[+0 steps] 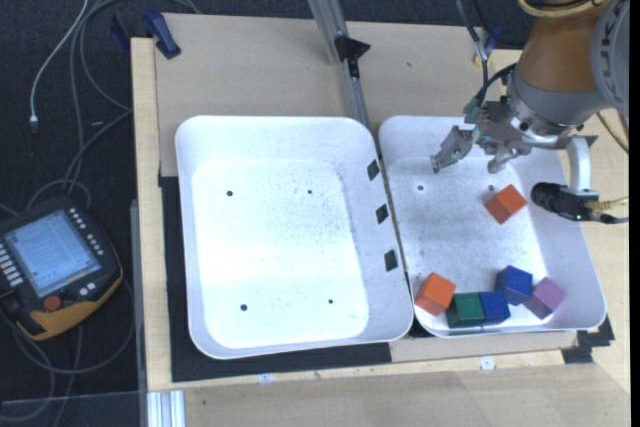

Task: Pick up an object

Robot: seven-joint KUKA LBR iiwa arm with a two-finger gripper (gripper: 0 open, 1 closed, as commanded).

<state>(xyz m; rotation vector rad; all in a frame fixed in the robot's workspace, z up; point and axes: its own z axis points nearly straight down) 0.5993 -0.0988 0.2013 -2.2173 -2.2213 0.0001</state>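
Orange cube point(506, 203) sits loose in the right bin point(590, 265).
My end effector point(470, 151) hovers just beside that cube, fingers spread, gripping nothing.

One camera sits fixed above the bench point(260, 75), looking down at a slant. It stands far enough back to take in both bins point(270, 140), the surrounding floor, and the arm point(570, 45) entering from the right.
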